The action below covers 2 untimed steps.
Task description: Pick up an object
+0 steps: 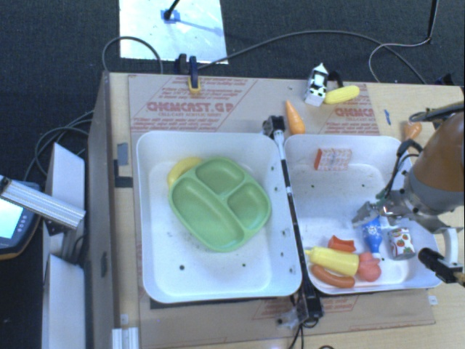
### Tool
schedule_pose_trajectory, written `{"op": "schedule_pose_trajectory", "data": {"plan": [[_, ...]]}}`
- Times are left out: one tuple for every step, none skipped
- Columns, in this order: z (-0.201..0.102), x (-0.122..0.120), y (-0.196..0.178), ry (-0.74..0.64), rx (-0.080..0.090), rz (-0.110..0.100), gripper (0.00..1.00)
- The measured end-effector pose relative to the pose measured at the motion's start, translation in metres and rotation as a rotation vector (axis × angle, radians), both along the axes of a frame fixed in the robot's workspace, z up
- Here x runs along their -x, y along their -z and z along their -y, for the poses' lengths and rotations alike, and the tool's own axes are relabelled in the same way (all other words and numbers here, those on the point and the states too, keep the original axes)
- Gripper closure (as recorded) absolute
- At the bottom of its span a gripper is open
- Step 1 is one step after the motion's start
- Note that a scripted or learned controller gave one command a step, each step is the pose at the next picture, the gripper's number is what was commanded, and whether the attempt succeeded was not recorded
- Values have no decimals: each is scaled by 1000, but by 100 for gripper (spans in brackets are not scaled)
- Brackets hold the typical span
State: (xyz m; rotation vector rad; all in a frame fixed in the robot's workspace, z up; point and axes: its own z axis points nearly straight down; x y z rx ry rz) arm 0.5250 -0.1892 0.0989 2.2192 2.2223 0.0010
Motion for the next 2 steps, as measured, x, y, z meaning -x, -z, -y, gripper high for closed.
{"op": "schedule_pose_trajectory", "data": {"plan": [[0,-1,-11,-1,1,2,100],[-62,-64,-88,-3,-1,4,100]]}}
